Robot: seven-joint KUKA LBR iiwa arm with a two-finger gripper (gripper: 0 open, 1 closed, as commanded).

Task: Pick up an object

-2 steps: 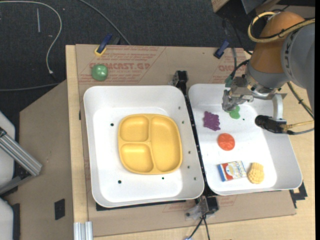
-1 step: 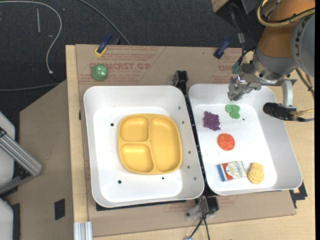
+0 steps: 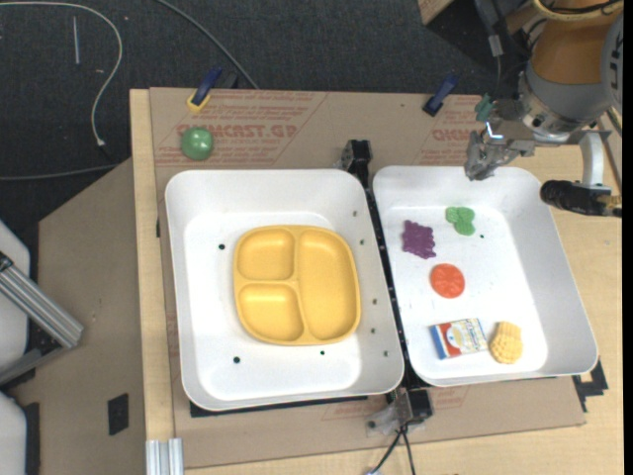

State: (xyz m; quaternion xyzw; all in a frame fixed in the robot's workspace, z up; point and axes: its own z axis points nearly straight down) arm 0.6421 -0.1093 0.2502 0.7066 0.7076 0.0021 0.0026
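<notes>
Pincer (image 3: 482,163) is seen at the right bin's (image 3: 564,295) far rim; open or closed cannot be told. Nearest, the green piece (image 3: 460,219) lies at about 7 o'clock from it.

Bins (image 3: 198,226) looked smooth white plastic, slight sheen. Yellow divided plate (image 3: 297,285) glossy plastic. Bench top (image 3: 297,127) was matt brown cardboard, printed. Gripper (image 3: 482,158) bare metal.

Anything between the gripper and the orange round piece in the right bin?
Yes. In the camera view the green piece lies between the gripper and the orange piece; the purple piece sits just off that line.
</notes>
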